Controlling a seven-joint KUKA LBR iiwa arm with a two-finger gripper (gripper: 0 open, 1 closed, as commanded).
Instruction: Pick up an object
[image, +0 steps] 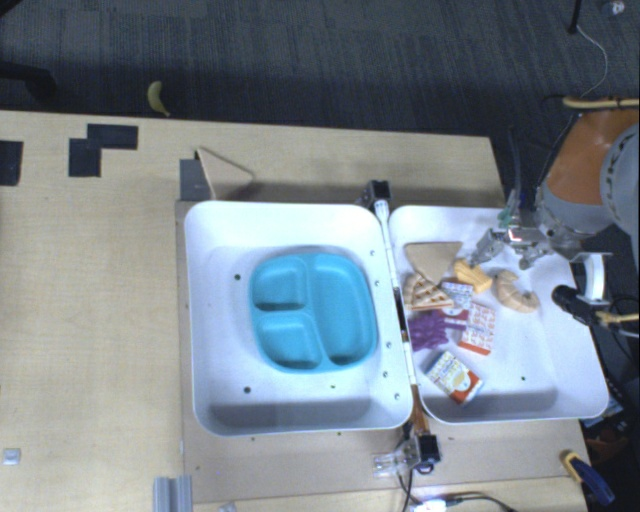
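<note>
Claw (510, 245) hangs open over the far part of the right bin (560, 395), holding nothing. Just near and left of it lies a yellow toy (470, 275), long side pointing left-right. A croissant (516, 290) and bread slice (430, 260) crowd close. The blue tray (310, 310) sits in the left bin (215, 330).

Arm (600, 170) cut by right edge
</note>
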